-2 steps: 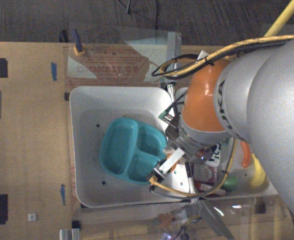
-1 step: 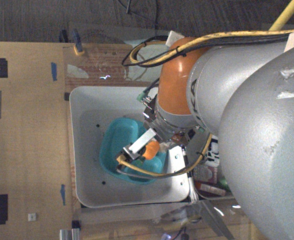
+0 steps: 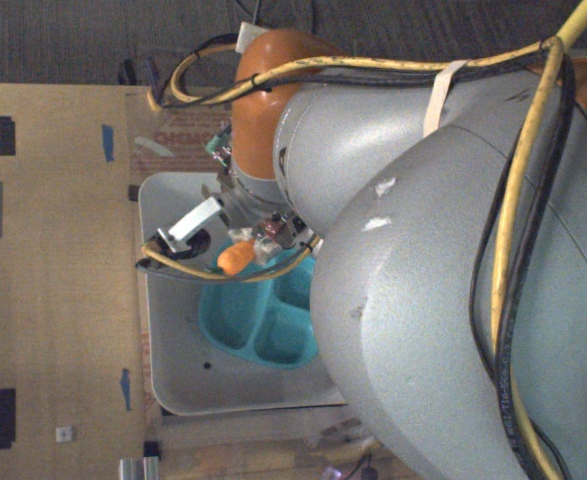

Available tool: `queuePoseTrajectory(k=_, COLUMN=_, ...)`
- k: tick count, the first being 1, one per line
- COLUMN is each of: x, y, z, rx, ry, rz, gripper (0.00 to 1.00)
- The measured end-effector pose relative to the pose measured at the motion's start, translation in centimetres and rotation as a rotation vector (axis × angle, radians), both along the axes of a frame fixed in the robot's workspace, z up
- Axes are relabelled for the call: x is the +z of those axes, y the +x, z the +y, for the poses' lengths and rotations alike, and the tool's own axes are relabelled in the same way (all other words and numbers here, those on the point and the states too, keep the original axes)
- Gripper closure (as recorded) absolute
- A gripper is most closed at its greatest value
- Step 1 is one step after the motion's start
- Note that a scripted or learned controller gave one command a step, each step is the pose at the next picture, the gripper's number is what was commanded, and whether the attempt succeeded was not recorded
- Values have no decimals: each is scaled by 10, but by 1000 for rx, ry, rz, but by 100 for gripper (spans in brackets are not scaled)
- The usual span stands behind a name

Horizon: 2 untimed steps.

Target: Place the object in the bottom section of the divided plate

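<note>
A small orange object [image 3: 233, 259] hangs at the tip of my gripper [image 3: 249, 251], which looks shut on it, just over the upper left rim of the teal divided plate [image 3: 258, 333]. The plate lies in a white bin [image 3: 173, 368], and its right part is hidden under the arm. Two of its sections show below the gripper and a third to the gripper's right. The orange band of the arm [image 3: 273, 63] sits above the wrist.
The big grey arm body [image 3: 453, 268] covers the right half of the view. A yellow cable [image 3: 188, 266] loops off the wrist over the bin's left side. The wooden bench [image 3: 53, 268] with blue tape marks lies to the left.
</note>
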<state>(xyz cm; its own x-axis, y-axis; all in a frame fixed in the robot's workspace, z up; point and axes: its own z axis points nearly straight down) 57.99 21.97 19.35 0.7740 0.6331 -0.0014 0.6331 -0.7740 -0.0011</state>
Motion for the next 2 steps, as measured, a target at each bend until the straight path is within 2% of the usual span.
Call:
queuePoseTrajectory(k=1, x=0, y=0, z=0, rx=0, ry=0, rz=-1, gripper=0)
queuePoseTrajectory(k=2, x=-92, y=29, z=-40, rx=-47, ry=1, rz=-8, gripper=0)
